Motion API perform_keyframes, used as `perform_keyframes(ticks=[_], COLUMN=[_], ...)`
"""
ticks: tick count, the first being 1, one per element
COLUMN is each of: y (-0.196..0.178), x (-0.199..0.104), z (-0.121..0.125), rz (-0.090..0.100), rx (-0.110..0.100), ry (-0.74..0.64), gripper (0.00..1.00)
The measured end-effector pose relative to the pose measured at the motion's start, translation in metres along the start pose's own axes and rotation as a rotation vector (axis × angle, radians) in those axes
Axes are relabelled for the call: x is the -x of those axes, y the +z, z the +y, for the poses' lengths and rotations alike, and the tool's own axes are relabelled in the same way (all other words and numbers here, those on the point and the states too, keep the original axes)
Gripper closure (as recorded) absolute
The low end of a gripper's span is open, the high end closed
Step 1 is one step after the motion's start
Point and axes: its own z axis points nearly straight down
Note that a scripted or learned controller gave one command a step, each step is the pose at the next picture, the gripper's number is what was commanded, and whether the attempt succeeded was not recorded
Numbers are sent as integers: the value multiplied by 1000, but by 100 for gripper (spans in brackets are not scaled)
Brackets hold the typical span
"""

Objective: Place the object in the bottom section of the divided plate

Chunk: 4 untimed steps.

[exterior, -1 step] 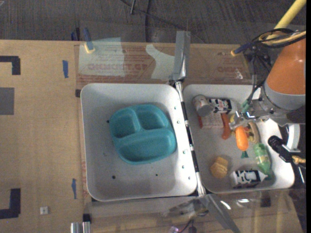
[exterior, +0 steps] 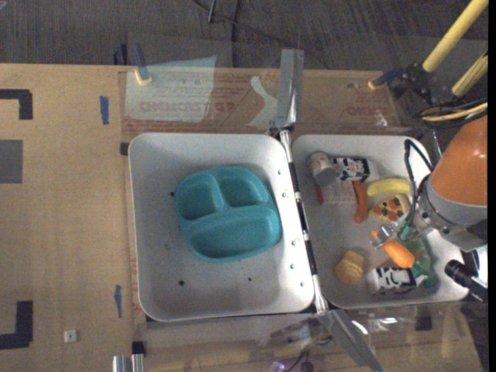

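Teal divided plate [exterior: 226,214] sits in the left bin [exterior: 155,285], gripper [exterior: 394,235] low over the carrot [exterior: 399,253] among toy food in the right bin [exterior: 341,293], fingers' spread impossible to tell.

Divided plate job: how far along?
Nothing looks placed yet: the teal divided plate sits in the left bin with bare sections. In hand: the gripper is low in the right bin beside the orange carrot; no visible grasp. Left: pick, carry over, drop in the bottom section.
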Motion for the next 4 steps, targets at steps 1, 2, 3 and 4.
perform_keyframes(ticks=[1,2,3,4], y=[-114,-115,-85,-104], x=[-69,-146,-227,-177], z=[0,54,77,127], rz=[-3,-3,1,-3], rx=[3,3,-3,4], ry=[-281,-413,-187,-476], gripper=[100,100,100,100])
